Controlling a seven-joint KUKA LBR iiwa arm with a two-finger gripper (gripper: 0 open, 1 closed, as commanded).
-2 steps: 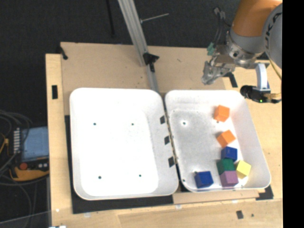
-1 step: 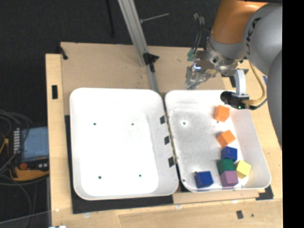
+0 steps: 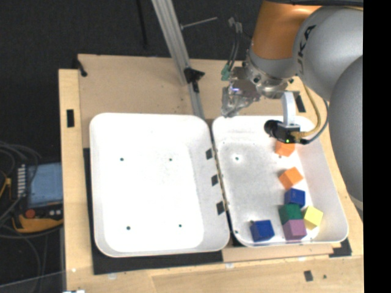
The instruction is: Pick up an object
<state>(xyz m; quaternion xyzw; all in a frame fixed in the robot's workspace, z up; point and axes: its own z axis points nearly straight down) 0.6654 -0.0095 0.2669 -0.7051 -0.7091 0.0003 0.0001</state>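
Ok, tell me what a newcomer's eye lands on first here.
First the big grey arm with its orange band, reaching in at upper right, its gripper over the far edge of the right bin. Then the coloured blocks clustered in that bin's near right corner, among them a yellow block and a purple block.

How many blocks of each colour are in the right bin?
Orange blocks: 2, the second near the bin's far side
Blue blocks: 2, the second
Green block: 1
Yellow block: 1
Purple block: 1
Total: 7

tan bench (image 3: 134, 84) with two white bins (image 3: 149, 182) (image 3: 244, 182) side by side
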